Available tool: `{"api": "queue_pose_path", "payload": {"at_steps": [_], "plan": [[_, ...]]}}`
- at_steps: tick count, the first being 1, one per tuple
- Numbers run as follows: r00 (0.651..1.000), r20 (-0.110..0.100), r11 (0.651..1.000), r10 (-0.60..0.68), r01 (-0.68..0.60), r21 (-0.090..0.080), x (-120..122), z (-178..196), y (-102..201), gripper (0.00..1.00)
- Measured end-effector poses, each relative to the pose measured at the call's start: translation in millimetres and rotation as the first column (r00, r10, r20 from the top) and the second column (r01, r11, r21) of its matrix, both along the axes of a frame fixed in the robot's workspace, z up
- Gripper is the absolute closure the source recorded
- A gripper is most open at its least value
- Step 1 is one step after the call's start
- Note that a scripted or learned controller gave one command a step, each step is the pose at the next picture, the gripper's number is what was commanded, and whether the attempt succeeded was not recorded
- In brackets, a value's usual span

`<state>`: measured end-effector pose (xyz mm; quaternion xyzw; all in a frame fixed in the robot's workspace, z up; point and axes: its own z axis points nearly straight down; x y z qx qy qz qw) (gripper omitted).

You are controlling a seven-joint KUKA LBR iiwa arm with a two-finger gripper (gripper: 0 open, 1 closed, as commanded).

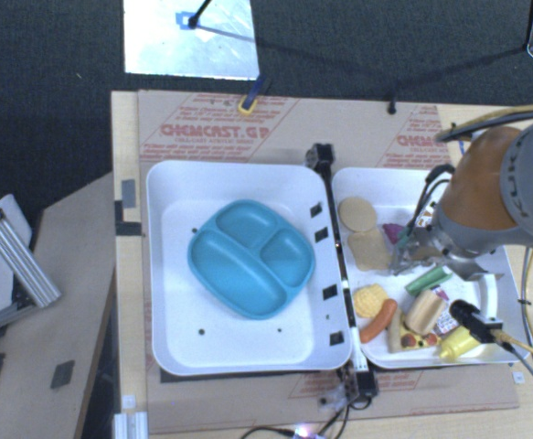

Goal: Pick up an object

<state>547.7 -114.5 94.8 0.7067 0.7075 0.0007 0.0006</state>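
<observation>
Pincer [401, 262] low among right bin's [389, 183] crowded toys.

Two white bins [170, 273], one blue plate [250, 258]

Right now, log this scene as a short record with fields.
left bin: holds a blue divided plate
right bin: holds toy foods, among them two tan discs, a waffle, an orange carrot, a green piece and a yellow piece
arm: reaches from the right over the right bin
gripper: low, beside the lower tan disc; grasp cannot be told
</observation>
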Motion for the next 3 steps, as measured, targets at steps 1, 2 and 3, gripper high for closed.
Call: {"api": "queue_pose_path", "payload": {"at_steps": [1,2,3], "plan": [[1.0,0.005,1.0,0.003,-0.003,-0.001,3,61,8,1.0],[1.0,0.007,1.0,0.003,-0.003,-0.002,7,125,4,1.0],[1.0,0.001,1.0,0.003,-0.003,-0.001,8,130,4,1.0]]}}
